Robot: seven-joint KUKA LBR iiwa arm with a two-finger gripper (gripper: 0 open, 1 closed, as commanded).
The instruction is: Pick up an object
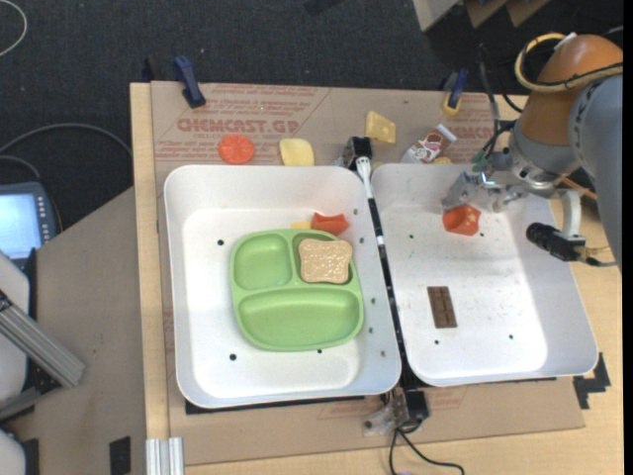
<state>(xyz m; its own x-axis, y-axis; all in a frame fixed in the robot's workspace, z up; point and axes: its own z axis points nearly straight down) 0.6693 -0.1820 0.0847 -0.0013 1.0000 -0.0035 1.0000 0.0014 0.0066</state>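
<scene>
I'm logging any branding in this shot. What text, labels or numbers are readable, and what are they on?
"CHEMCAST GP", in red print, on the brown backing board behind the bins.
Fainter lines of red print above and below it on the board: too small to read.
The small red-and-white packet carries markings too blurred to read.

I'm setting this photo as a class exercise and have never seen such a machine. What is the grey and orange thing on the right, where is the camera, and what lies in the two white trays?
It is a robot arm reaching in from the right; one fixed camera looks down at a slant. Its gripper hangs over the right bin, just above a red-orange block; whether it grips the block is unclear. A brown bar lies lower in that bin. The left bin holds a green divided plate with a toast-like piece in one compartment, and a red piece beside the plate.
</scene>
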